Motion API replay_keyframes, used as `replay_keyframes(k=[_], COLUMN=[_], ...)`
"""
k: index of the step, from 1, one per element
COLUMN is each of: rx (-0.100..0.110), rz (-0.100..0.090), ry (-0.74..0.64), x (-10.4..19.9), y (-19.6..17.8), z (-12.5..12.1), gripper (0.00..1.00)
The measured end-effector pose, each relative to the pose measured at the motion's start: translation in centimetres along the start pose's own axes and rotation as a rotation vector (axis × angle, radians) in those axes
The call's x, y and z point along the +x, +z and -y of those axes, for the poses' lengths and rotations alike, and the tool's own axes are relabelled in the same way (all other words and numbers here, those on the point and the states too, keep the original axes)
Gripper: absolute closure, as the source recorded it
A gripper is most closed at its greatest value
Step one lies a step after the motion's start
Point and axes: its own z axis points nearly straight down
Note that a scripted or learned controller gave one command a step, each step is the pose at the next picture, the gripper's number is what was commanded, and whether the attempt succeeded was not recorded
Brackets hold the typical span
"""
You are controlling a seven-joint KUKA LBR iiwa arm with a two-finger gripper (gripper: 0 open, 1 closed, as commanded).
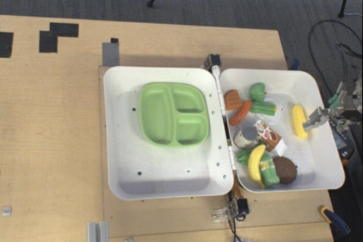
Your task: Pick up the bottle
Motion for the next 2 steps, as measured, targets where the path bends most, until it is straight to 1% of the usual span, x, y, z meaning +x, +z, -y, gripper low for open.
replay_keyframes(k=[1,2], rx=[-0.004,0.001], rz=[0.001,-0.001], ry=[-0.004,0.038], x=[0.0,6.3], y=[-1.1,-1.5], z=[-0.1,0.4], gripper=[1.0,1.0])
